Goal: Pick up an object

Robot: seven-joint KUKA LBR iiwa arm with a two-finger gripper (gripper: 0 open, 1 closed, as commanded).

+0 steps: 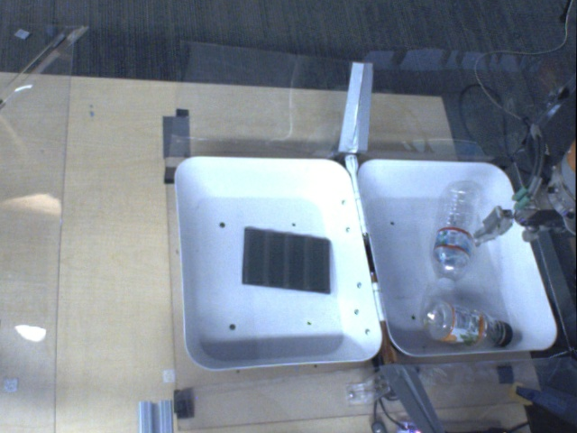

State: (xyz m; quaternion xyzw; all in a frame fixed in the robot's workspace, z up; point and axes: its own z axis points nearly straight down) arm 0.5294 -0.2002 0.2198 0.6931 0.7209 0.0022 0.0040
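The bench (99,242) carried two shallow white bins side by side. The left bin (207,332) held a dark ribbed pad (287,261) at its centre, well clear of all four walls. The right bin (397,197) held two clear plastic bottles: an upright-lying bottle (453,228) toward three o'clock of the bin's centre, and a second bottle with a dark cap (464,324) at six o'clock, close along the near wall. The arm entered at the three o'clock edge, and its gripper (499,221) sat low over the right bin, just beside the first bottle. Nothing lay between its fingers; whether they were spread or closed could not be determined. The step in hand was judged to be the approach. The next move would call for centring over the bottle's body. Open floor lay toward nine o'clock; the right wall stood close.
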